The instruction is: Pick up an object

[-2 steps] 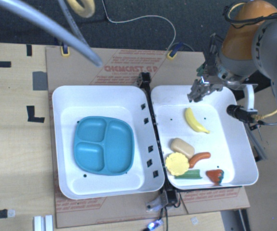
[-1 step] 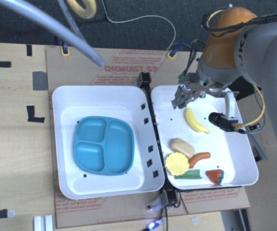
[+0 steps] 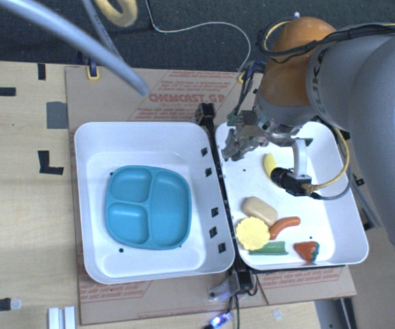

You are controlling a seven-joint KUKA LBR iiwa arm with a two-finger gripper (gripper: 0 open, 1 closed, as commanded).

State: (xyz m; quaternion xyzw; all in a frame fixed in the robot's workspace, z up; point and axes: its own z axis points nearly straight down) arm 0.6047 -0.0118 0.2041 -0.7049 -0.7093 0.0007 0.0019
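The gripper (image 3: 233,144) hangs empty, fingers slightly apart, over the right bin (image 3: 345,214) at its upper left corner, so it should swing toward the lower edge and drop squarely over the beige roll (image 3: 260,209).

- Blue divided tray (image 3: 148,207): smooth, slightly glossy plastic.
- White bins (image 3: 91,177): smooth matt plastic.
- Board beneath (image 3: 177,98): matt printed cardboard.
- Arm's orange band (image 3: 295,46): smooth, glossy.
- Yellow round toy (image 3: 252,234): rough-looking, matt.
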